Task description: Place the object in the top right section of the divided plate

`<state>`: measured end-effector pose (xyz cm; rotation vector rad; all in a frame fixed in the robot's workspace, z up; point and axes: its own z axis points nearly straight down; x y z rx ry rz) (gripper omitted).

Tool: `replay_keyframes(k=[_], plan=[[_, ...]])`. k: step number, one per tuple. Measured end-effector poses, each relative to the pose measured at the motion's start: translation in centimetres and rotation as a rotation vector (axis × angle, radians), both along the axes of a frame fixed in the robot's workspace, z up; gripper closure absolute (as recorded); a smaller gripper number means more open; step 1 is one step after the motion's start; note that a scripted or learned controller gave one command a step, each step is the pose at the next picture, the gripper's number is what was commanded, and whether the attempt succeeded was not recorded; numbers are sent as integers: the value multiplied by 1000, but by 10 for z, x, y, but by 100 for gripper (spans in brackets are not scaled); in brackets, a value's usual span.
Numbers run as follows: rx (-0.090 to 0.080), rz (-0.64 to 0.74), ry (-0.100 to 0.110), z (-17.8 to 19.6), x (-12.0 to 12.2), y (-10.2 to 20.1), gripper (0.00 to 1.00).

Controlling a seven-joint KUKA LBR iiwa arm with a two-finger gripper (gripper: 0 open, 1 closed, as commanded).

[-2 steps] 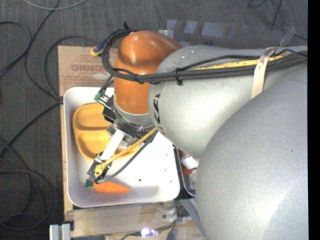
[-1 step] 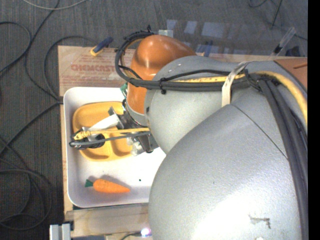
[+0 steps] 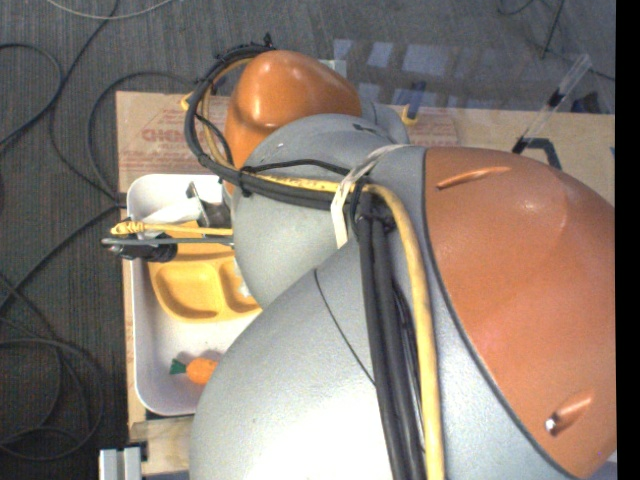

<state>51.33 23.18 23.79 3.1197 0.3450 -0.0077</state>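
Note:
A yellow divided plate (image 3: 195,288) lies in the left white bin (image 3: 145,368), and the arm covers its right part. An orange carrot-shaped toy with a green end (image 3: 197,370) rests on the bin floor just below the plate. My gripper (image 3: 208,211) hangs over the bin's upper end, above the plate's top edge, largely hidden by the wrist. Whether anything is in the gripper cannot be seen.
The grey and orange arm (image 3: 420,298) spans the middle and right of the view, hiding the right bin and most of the bench. A cardboard sheet (image 3: 160,128) lies under the bins. Cables run over the dark floor (image 3: 60,88) to the left.

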Motion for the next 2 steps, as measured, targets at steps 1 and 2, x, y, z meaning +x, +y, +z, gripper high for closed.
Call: replay_keyframes(k=[1,2], plan=[[-1,-4,0,0,0,0,0],[-4,3,4,7,0,-2,100]])
